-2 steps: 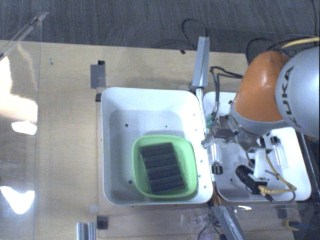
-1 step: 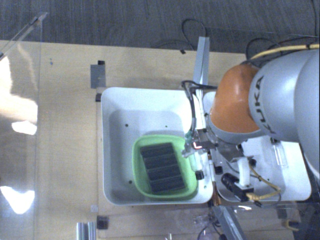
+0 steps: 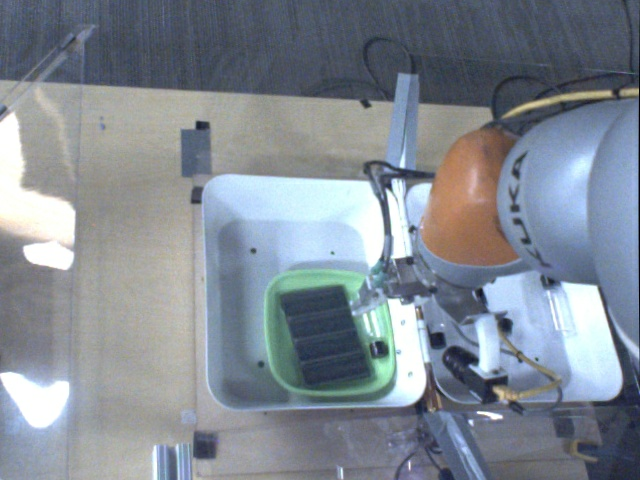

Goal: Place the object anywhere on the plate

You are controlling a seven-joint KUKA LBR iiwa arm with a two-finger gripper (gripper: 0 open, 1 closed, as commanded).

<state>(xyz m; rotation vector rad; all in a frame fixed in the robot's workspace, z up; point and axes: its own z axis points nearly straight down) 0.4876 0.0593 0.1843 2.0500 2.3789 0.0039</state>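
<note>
A green plate point(image 3: 283, 368) lies in the front right part of the left white bin point(image 3: 230, 268). A black ridged rectangular object point(image 3: 322, 336) lies flat on the plate and covers most of its middle. My gripper point(image 3: 368, 301) hangs over the plate's right rim, just beside the black object's upper right corner. The grey arm with its orange band point(image 3: 470, 208) reaches in from the right and hides the wrist above the gripper.
The right white bin point(image 3: 560, 348) lies mostly under the arm, with cables and a yellow wire over it. A small dark piece point(image 3: 378, 348) sits near the plate's right rim. The wooden bench point(image 3: 120, 298) spreads out to the left of the bins.
</note>
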